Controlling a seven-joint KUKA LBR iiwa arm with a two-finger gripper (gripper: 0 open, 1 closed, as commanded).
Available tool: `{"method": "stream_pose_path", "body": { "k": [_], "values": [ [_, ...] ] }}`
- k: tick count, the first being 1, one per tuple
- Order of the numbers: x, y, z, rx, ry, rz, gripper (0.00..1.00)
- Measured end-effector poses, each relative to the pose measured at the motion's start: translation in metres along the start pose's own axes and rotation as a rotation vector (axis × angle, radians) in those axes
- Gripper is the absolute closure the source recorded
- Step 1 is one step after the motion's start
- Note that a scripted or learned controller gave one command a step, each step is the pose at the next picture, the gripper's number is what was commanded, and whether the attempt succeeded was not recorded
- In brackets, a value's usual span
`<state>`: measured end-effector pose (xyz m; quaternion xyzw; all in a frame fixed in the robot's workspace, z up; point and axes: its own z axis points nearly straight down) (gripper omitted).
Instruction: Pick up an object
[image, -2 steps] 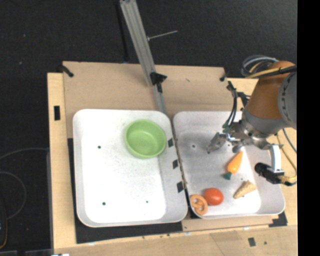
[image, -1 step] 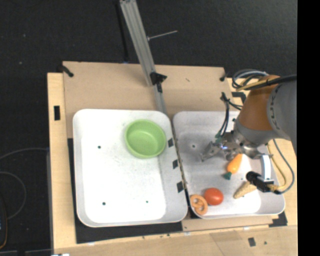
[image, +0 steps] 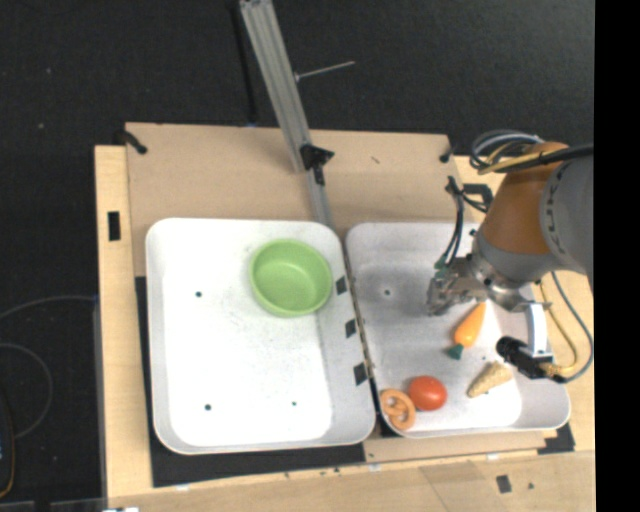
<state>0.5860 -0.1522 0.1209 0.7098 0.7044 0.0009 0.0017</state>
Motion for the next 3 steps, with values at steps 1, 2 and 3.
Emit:
{"method": "stream_pose_path", "body": {
  "k": [1, 2, 3],
  "values": [
    [-0.002, 0.0, -0.044, -0.002, 0.0, -0.003, 1.0],
    [-0.003, 0.002, -0.098, -0.004, 0.0, -0.01, 1.0],
    [0.049, 0.015, -0.097, 0.0, 0.003, -0.015, 1.0]
  ]
}}
